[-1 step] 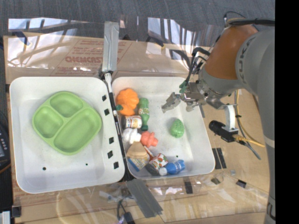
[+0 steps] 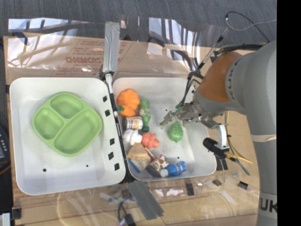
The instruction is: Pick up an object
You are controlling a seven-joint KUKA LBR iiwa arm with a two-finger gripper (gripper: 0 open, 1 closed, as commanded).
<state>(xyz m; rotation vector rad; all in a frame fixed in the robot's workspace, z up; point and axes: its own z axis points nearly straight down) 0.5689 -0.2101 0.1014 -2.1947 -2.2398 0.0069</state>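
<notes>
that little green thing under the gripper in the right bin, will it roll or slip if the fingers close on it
The green toy looks rounded and smooth, so it may well squirt sideways between narrow fingers. It lies alone on the flat floor of the right bin, apart from the pile, so a nudge would probably send it sliding or rolling. It looks small and likely light.

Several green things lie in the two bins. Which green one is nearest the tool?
The small green toy lying alone in the right bin, just below the tool. The green bottle lies farther left by the pumpkin; the green plate is in the left bin.

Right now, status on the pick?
Gripper down in right bin, over green toy. Grasp unconfirmed. Other toys piled along bin's left side, apart from it.
</notes>
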